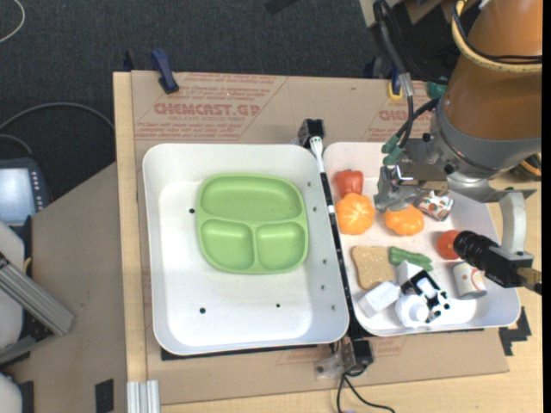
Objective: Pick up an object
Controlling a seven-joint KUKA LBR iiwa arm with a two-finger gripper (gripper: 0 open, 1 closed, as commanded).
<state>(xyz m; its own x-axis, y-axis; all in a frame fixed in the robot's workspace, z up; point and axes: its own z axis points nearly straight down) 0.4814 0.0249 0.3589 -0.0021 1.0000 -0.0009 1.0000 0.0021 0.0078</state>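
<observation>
My gripper hangs low over the back of the right bin, under the grey and orange arm. It sits just above a small orange fruit and right of a larger orange. A red pepper lies to its left, and a red-and-white packet to its right. Nothing is visibly held.
The right bin also holds a slice of toast, a green bean pod, a red tomato, a small can and white and black pieces at the front. A green divided plate lies in the left bin.
</observation>
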